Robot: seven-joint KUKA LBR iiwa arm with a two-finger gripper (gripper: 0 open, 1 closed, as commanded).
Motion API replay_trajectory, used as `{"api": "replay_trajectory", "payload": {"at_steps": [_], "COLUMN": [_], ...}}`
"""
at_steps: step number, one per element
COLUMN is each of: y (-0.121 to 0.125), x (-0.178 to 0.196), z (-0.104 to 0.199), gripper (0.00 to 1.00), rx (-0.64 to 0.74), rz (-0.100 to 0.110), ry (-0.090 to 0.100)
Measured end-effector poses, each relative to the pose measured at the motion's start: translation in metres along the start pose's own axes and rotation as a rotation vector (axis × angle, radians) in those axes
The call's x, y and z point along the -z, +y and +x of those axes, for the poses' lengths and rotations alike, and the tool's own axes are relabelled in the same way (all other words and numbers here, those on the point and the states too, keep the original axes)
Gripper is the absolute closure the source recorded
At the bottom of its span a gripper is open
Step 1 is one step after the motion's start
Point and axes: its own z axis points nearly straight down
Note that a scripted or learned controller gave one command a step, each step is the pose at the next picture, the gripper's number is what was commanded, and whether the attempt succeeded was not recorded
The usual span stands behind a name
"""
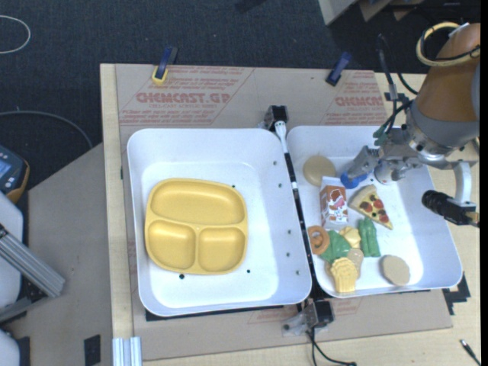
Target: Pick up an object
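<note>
Over the right bin [446,269], the hand [364,171] hovers by a blue piece [350,180]; whether it grips, I cannot tell. Approach step, seemingly: next comes a straight descent among pizza slice [372,206] and carton [333,204].

You see dark carpet [114,21] around the bench, with thin cables looping across it at the upper left. A brown board [229,90] printed with red lettering covers the bench top, held by two clamps [162,65] along its far edge.
</note>
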Motion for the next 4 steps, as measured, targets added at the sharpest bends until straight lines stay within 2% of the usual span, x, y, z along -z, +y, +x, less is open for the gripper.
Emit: {"api": "replay_trajectory", "payload": {"at_steps": [1, 2, 3, 4], "y": [0.003, 0.006, 0.014, 0.016], "x": [0.008, -0.037, -0.077, -0.086], "z": [0.000, -0.005, 0.000, -0.001], "gripper": [0.00, 0.00, 0.00, 0.00], "rx": [0.002, 0.002, 0.004, 0.003], "rz": [-0.015, -0.008, -0.016, -0.021], "ry": [-0.002, 0.000, 0.002, -0.004]}}
